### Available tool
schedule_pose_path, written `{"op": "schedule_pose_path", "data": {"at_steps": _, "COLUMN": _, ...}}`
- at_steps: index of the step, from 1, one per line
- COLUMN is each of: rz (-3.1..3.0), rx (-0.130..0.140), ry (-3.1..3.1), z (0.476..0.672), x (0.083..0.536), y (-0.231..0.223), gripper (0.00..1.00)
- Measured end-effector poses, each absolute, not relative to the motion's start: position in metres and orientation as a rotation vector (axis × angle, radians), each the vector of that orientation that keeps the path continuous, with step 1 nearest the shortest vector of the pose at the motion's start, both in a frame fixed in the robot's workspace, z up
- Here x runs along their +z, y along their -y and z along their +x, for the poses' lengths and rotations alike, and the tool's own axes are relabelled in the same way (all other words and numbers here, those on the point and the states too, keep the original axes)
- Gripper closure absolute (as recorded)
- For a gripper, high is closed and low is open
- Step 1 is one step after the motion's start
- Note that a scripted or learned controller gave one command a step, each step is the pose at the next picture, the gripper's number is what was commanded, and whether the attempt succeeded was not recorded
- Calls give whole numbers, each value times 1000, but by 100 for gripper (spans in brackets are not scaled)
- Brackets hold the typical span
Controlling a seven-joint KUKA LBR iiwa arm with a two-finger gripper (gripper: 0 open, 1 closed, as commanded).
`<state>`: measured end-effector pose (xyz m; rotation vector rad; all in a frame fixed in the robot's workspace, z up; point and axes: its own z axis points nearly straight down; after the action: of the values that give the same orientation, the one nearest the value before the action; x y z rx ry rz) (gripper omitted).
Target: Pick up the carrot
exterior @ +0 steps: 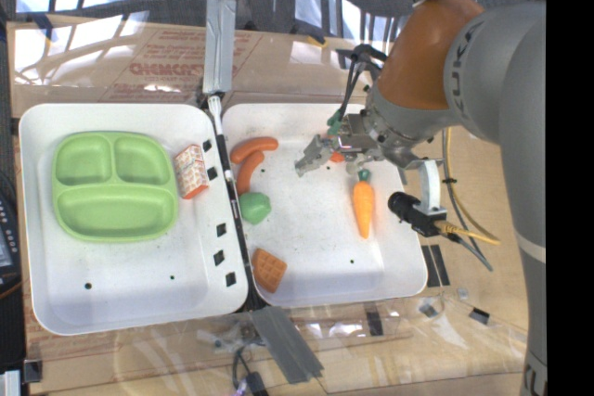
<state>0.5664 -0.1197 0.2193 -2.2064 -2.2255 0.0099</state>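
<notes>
Carrot (363, 208): one, lying in right bin (399, 269), just below end effector (320, 155).
Sausages (251, 159): two.
Green tray (113, 185): one, left bin (42, 292).
Arm: reaching in from right, end effector low over the bin; grip state cannot be told.

**Open floor mid-bin, clutter along the divider**

In the right bin (394, 269) the carrot (363, 207) lies by itself with bare white floor on its left and below it. The gripper (320, 155) hangs just above it, upper left. Sausages (251, 159), a green piece (255, 207) and a waffle (269, 268) crowd the left wall.
</notes>
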Motion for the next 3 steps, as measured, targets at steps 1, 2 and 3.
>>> {"op": "schedule_pose_path", "data": {"at_steps": 1, "rz": -2216, "rx": 6, "ry": 2222, "z": 544, "x": 272, "y": 166, "gripper": 0}}
{"op": "schedule_pose_path", "data": {"at_steps": 2, "rz": -2196, "rx": 5, "ry": 2242, "z": 582, "x": 296, "y": 211, "gripper": 0}}
{"op": "schedule_pose_path", "data": {"at_steps": 3, "rz": -2038, "rx": 8, "ry": 2379, "z": 570, "x": 152, "y": 210, "gripper": 0}}
